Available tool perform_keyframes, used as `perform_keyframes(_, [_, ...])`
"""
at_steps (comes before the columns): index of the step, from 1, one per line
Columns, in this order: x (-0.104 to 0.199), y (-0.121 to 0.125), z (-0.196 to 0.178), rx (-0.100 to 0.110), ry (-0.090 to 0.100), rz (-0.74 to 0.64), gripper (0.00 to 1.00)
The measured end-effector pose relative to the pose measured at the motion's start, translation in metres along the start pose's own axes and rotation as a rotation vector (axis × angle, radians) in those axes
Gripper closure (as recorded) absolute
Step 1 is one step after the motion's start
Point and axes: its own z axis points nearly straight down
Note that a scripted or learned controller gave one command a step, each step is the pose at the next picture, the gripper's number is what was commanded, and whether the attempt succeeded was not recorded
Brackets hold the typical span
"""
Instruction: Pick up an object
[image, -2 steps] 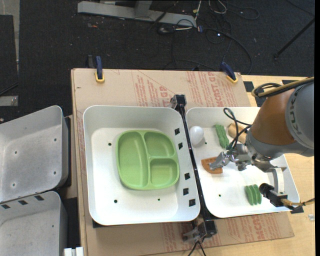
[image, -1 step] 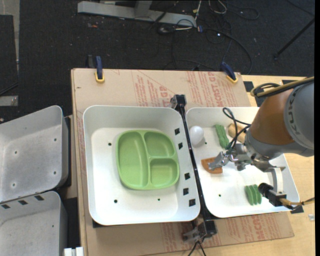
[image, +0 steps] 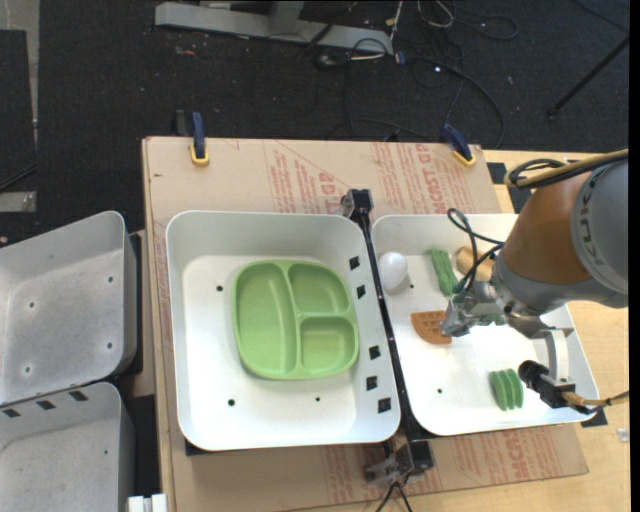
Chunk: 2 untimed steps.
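In the right bin (image: 470, 405) my gripper (image: 456, 322) is down low, right beside an orange-brown waffle-like piece (image: 430, 327), touching or nearly touching its right edge. A white egg (image: 392, 269) lies near the bin's upper left corner. A long green pod (image: 442, 271) lies slanted just right of the egg, and a tan round thing (image: 467, 259) peeks out beside the arm. A ridged green piece (image: 507, 389) rests near the bin's front right. The arm (image: 560, 245) covers the bin's upper right part.
The left bin (image: 200, 400) holds a green divided plate (image: 296, 319) in its middle. A black divider with clips (image: 378, 300) runs between the two bins. A white panel (image: 60, 300) lies off the bench at far left.
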Motion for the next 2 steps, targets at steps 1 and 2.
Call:
perform_keyframes(1, [0.006, -0.007, -0.055, 0.011, -0.004, -0.003, 1.00])
perform_keyframes(2, [0.006, -0.005, -0.103, 0.009, -0.005, -0.003, 1.00])
